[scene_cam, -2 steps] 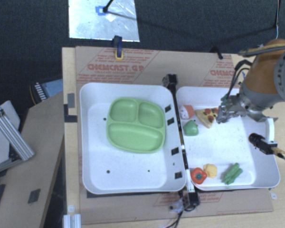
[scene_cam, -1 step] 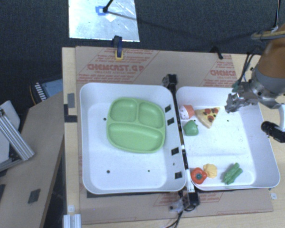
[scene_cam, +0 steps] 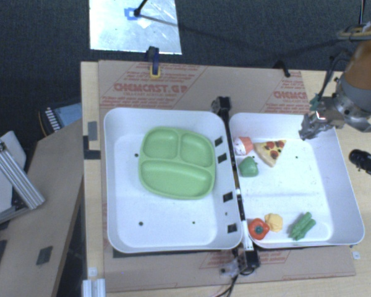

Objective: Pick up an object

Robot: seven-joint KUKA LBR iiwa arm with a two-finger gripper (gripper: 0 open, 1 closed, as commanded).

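The right bin (scene_cam: pixel 334 184) holds several toy foods. A pizza slice (scene_cam: pixel 272 151) lies near its far left, beside a red and white piece (scene_cam: pixel 242 145) and a green pepper (scene_cam: pixel 248 167). At the near edge sit a tomato (scene_cam: pixel 258 228), a yellow piece (scene_cam: pixel 273 221) and a green bean bundle (scene_cam: pixel 301 225). My gripper (scene_cam: pixel 310 129) hangs over the far right part of this bin, up and to the right of the pizza slice. Nothing shows between its fingers.
The left bin (scene_cam: pixel 120 215) carries a green divided plate (scene_cam: pixel 176 162). A black clip strip (scene_cam: pixel 230 172) runs between the two bins. The arm (scene_cam: pixel 362 91) comes in from the right above the bench. A black part (scene_cam: pixel 366 161) juts in at the right bin's edge.
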